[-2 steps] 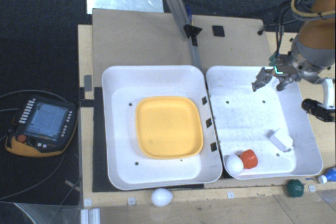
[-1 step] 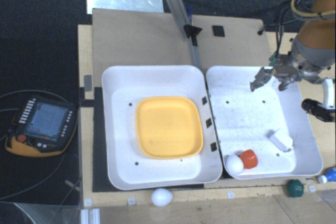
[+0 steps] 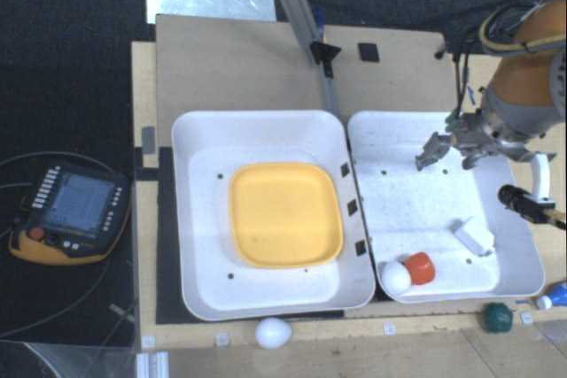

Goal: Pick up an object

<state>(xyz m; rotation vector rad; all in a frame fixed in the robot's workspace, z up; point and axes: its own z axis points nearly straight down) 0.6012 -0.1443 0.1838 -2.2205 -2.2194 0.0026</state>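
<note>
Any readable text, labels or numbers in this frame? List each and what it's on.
None can be read.
Handheld controller left of the bench: its screen and buttons are too small and blurred to make out.
Black tag on the board behind the bins: no legible print.
Yellow plate, white block, orange cup, white balls: no markings show.

camera: single, fixed above desk point(image 3: 390, 57) | faces: down at a slant | range: takes in both bins and floor around | arm point(image 3: 523, 84) enters from right
</note>
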